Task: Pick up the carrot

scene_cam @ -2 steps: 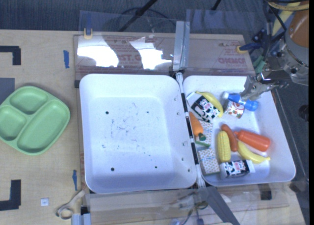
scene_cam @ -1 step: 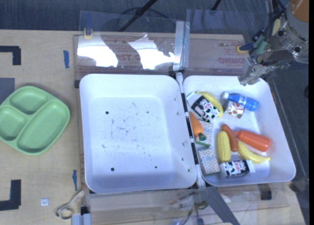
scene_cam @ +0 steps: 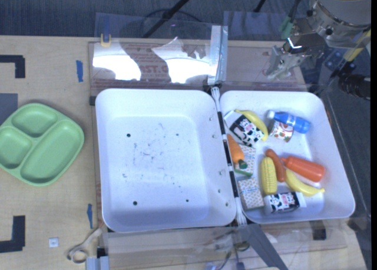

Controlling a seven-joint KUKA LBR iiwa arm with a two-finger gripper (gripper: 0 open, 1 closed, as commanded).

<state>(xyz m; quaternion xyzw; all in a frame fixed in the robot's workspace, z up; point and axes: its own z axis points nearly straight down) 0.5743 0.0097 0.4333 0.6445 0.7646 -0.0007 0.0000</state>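
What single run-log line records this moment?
tool: above bench behind right bin | carrot: lying at bin's left wall, untouched | grasp: not yet begun

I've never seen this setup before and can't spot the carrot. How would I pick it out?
Look in the right-hand white bin, along its left wall. The carrot lies there, below the black-and-white cow-patterned carton. It is small, orange, with a green tip, unlike the yellow corn cob beside it.

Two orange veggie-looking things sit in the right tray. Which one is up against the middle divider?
The carrot, small with a green tip, lies along the right bin's left wall. The larger orange piece sits towards its right side.
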